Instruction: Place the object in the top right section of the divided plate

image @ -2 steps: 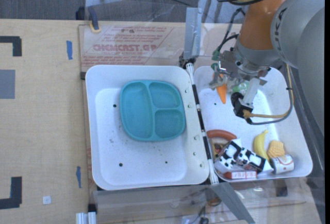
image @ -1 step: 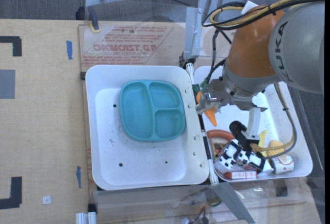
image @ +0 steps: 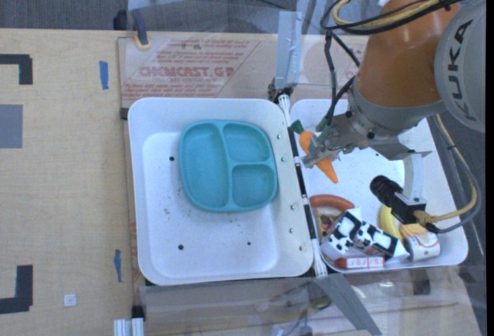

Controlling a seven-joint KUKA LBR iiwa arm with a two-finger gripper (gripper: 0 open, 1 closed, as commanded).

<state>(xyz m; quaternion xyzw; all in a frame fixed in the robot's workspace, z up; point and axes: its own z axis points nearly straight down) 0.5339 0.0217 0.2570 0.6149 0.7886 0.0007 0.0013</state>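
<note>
A grey robot arm (image: 463,56) with a glossy orange band (image: 405,49) above the wrist. Black letters "KUKA" mark the grey casing. Black and yellow cables (image: 351,6) loop around it.

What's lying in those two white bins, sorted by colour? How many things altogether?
Teal: 1, the divided plate in the left bin.
Orange: 1, a carrot-like piece under the gripper.
Red: 1, a sausage shape.
Yellow: 1, a banana.
Black and white: 1, a spotted toy.
Total: 5 I can tell apart; the right bin's corner clutter is unclear.
</note>
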